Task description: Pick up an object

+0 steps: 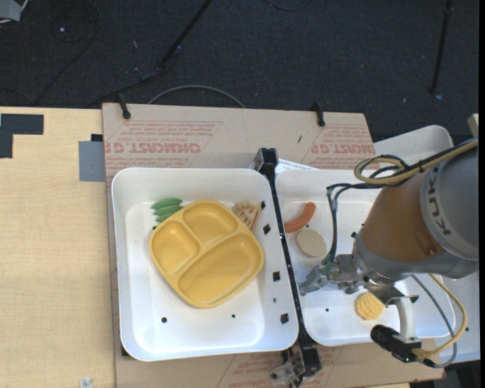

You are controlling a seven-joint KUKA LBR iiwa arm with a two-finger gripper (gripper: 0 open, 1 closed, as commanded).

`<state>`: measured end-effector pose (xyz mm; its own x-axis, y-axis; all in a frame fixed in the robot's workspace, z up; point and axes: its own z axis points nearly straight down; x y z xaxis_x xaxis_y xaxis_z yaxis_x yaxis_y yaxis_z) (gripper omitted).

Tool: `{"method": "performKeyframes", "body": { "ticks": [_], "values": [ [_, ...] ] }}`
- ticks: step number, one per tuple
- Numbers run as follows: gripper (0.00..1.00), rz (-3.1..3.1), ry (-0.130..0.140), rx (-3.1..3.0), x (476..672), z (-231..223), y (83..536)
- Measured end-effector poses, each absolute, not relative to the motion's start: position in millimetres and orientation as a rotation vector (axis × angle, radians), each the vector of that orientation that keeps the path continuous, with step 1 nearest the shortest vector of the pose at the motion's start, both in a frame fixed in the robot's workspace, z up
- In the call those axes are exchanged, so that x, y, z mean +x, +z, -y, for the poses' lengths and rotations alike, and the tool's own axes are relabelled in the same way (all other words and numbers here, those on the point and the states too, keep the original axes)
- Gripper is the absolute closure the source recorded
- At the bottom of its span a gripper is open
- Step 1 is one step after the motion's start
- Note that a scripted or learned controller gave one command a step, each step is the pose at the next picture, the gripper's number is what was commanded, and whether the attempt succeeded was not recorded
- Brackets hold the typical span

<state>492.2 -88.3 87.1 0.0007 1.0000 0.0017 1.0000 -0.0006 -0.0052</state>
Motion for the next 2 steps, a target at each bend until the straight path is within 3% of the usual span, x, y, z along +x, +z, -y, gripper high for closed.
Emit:
{"method": "performKeyframes", "body": {
  "ticks": [1,2],
  "values": [
    [1.0,2.213,0.001,-2.225,493.2,89.2,98.6],
    [1.0,2.224,-0.003,-2.222,495.3,91.2,161.5]
  ]
}}
